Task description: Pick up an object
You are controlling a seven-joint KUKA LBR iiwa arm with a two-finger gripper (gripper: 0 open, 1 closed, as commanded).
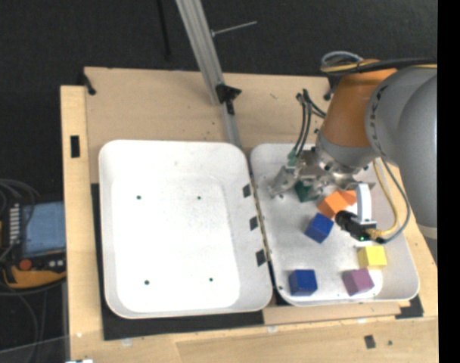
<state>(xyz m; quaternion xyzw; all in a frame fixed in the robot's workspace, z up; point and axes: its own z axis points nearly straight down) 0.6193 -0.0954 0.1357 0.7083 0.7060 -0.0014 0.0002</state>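
Wooden bench (71,203) against a dark floor carries two white bins. Over the right bin (400,290) the gripper (302,184) hangs low at the upper left; whether it is clenched or released cannot be told. An orange block (339,200) lies just beside it, a blue cube (318,228) below that. Farther out sit a yellow cube (373,257), a purple cube (358,280) and another blue cube (303,280). The left bin (177,225) lies alongside.
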